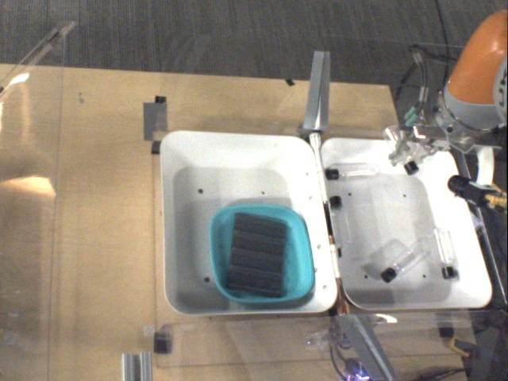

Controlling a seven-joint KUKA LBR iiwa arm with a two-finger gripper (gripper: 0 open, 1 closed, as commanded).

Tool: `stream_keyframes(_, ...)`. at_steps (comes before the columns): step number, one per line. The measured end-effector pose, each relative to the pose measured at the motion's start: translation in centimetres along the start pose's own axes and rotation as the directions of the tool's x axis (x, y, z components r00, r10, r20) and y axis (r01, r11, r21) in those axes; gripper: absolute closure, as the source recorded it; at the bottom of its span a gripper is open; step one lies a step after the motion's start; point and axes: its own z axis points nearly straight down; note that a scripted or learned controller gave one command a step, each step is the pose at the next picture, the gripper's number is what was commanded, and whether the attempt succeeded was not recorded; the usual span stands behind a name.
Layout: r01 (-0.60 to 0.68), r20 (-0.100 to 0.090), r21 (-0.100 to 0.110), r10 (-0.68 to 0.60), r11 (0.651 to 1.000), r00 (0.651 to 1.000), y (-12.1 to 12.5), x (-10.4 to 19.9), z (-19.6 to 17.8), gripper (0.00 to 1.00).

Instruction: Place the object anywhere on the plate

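Several clear vials (394,260) in right bin (468,292), gripper (406,151) at 1 o'clock, state unreadable; transparent, so grasp may miss before reaching teal plate (300,248).

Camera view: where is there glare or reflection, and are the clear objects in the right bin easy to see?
In the camera view, a bright reflection lies on the bench at far left, with a faint streak above it; the clear tubes in the right bin nearly vanish against the white, with mostly their black caps standing out; the dark block on the teal plate shows clearly; the gripper looks small and slightly blurred.
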Motion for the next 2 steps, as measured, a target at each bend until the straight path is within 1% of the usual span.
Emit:
stream_keyframes(1, -0.07, -0.003, 0.004, 0.07, 0.998, 0.998, -2.7, 7.2, 0.1, 1.0)
stream_keyframes(2, -0.082, -0.003, 0.006, 0.082, 0.997, 0.997, -6.8, 15.2, 0.3, 1.0)
